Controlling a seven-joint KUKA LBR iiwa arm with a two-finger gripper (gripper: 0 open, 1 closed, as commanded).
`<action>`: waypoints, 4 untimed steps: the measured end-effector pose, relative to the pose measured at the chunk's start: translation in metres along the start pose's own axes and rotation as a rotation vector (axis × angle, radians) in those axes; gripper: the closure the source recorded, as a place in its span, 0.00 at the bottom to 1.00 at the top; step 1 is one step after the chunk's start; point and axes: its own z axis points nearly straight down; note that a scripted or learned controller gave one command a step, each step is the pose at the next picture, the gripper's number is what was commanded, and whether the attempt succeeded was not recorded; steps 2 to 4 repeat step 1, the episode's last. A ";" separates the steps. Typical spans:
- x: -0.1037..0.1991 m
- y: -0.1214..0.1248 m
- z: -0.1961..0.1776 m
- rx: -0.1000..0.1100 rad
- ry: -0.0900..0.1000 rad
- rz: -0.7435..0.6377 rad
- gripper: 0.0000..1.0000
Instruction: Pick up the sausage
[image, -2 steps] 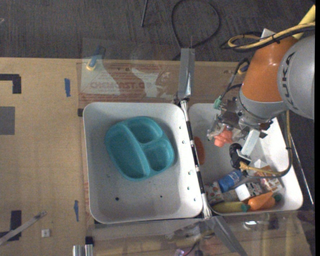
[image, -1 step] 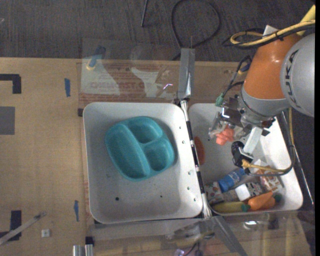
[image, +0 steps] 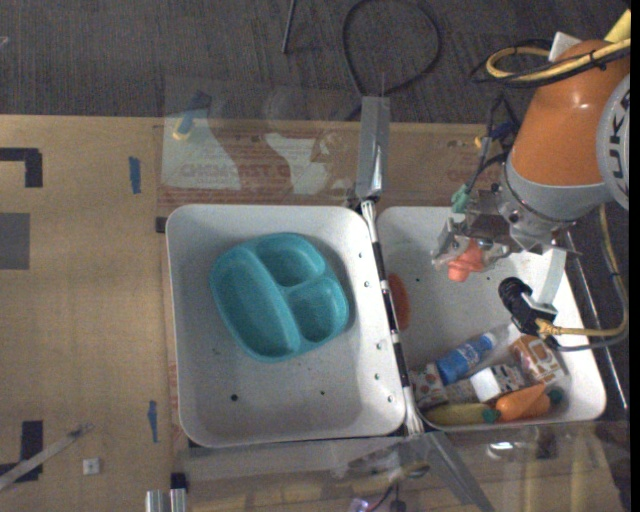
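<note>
- Several small things heaped along the near wall of the view's right bin (image: 450, 320): a carrot (image: 522, 402), a yellowish banana-like piece (image: 455, 412), a small blue bottle (image: 467, 357), some little boxes too small to name.
- Further in, the sausage (image: 399, 300): reddish-orange, lying on the floor of the same bin, pressed close against the wall shared with the view's left bin (image: 300, 400).
- Long axis of the sausage: running near to far, parallel to that shared wall, so hardly any free space on its wall side.
- Across the wall, at about the same depth, a teal divided plate (image: 280, 295) in the view's left bin; of no use for this task.
- Further still, the gripper (image: 462, 250), above the far half of the right bin, apart from the sausage.
- Seen from the gripper: sausage toward the view's left and somewhat nearer to the camera.
- A small salmon-pink thing (image: 462, 266) just under the gripper; part of the tool or a carried piece, not possible to say.
- State of the grip: cannot tell from this view.
- Farthest, the orange band (image: 565, 110) of the arm, reaching in from the view's right.
- Probably needed next: a shift leftward and nearer, then a closing across the short width of the sausage, with risk of striking the wall.
</note>
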 end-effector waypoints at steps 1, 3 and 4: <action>0.060 -0.011 0.046 0.005 0.001 0.001 1.00; 0.060 -0.011 0.046 0.005 0.001 0.001 1.00; 0.060 -0.011 0.046 0.005 0.001 0.001 1.00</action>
